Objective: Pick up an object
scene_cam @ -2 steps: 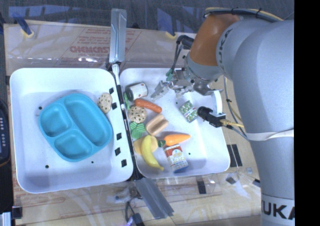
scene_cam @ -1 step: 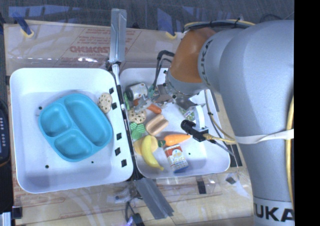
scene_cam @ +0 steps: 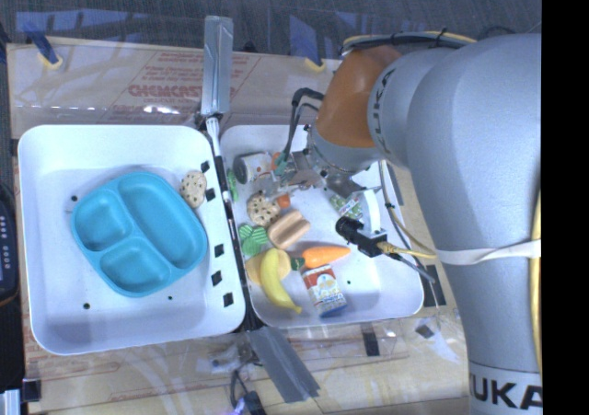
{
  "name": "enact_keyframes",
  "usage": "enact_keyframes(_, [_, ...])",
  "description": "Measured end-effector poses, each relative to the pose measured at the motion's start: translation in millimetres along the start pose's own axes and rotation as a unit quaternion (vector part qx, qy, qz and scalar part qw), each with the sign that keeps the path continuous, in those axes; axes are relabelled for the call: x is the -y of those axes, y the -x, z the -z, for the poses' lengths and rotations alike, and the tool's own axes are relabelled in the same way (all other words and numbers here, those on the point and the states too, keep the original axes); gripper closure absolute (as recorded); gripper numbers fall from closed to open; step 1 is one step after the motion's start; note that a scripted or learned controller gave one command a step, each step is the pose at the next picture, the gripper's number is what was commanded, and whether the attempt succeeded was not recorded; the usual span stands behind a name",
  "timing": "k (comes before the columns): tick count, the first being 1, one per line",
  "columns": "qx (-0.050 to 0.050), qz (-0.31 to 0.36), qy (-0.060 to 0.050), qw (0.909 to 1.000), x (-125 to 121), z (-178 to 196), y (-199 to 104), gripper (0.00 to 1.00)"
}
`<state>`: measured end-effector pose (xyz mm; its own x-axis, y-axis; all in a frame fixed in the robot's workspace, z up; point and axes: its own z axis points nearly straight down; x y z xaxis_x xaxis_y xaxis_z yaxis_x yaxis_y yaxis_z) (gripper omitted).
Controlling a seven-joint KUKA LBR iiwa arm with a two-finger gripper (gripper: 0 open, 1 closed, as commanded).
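The arm leans over the right bin [scene_cam: 405,298], its gripper [scene_cam: 293,176] low among the crowded toy food near a cookie [scene_cam: 262,210], hot dog [scene_cam: 288,228], carrot [scene_cam: 324,256] and banana [scene_cam: 275,279], presumably choosing one; its grip I cannot tell.

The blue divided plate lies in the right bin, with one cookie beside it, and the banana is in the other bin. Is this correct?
Not quite. The camera view shows the blue divided plate in the left bin, with one cookie beside it. The banana is in the other bin, the right bin.
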<state>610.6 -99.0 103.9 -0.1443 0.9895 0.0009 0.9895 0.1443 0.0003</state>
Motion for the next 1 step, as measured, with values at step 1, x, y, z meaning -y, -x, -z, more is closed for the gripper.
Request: enact_keyframes(1, [0.001,-0.056,0.002,0.9984,-4.2,91.9,-25.7,1.0])
